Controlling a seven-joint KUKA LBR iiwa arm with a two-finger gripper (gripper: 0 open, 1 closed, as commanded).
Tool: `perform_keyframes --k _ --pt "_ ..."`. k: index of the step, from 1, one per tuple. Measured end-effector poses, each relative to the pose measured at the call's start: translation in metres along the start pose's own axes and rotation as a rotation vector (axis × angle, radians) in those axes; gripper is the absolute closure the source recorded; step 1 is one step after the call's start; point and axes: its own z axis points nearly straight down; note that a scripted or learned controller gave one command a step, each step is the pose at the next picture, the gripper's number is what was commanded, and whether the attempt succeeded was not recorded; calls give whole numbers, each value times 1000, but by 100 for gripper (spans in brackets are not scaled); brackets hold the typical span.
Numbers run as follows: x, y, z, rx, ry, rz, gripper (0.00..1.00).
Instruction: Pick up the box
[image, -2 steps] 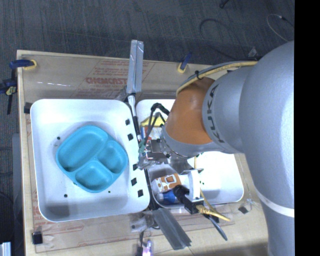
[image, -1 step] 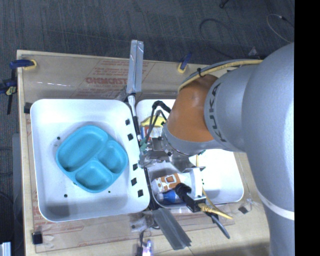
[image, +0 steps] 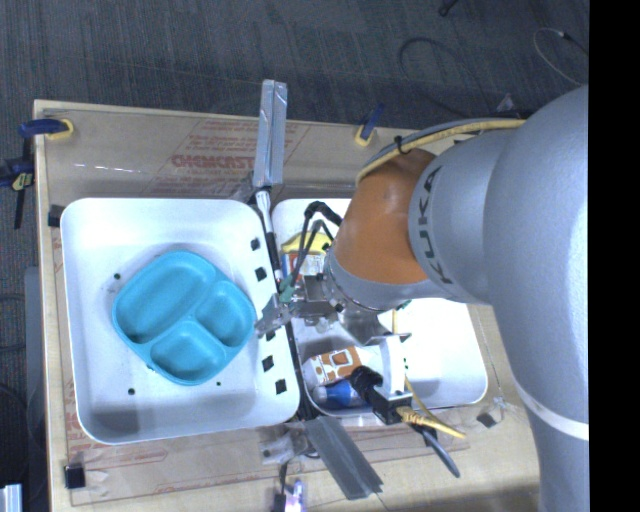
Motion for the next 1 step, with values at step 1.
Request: perform_keyframes --k 1 --pt "-74 53 73 -16 17 -319 0"
